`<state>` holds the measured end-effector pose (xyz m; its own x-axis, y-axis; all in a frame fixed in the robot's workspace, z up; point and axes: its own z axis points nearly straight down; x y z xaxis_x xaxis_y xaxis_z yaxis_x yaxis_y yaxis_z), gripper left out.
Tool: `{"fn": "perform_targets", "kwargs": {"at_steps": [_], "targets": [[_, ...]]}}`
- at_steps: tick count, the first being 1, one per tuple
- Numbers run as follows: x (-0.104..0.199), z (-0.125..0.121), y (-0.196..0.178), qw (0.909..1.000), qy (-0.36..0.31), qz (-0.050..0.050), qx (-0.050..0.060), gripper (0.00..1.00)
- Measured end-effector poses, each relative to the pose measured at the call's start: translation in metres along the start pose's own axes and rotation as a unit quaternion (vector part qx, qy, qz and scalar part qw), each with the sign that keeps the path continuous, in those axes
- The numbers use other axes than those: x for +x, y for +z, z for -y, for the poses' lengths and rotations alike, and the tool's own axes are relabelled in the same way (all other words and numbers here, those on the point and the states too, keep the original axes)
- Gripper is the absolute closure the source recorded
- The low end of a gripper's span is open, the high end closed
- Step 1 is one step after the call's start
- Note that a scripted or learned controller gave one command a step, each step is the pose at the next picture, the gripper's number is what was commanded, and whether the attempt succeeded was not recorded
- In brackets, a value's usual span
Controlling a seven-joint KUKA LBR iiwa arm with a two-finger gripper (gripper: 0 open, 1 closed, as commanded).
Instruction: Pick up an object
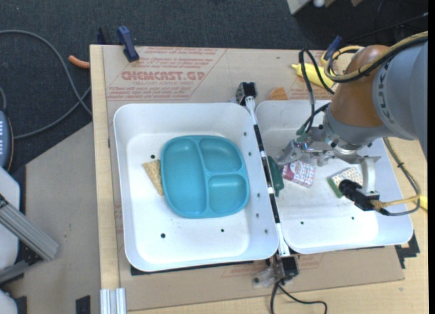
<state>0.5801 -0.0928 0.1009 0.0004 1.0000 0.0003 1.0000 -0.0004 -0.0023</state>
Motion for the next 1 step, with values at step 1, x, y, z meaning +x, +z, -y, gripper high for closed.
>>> {"fn": "perform_targets", "kwargs": {"at_steps": [1], "targets": [[-0.0354,-0.0711,0.0107,1.0,0.0,0.001,-0.001,0.0]]}}
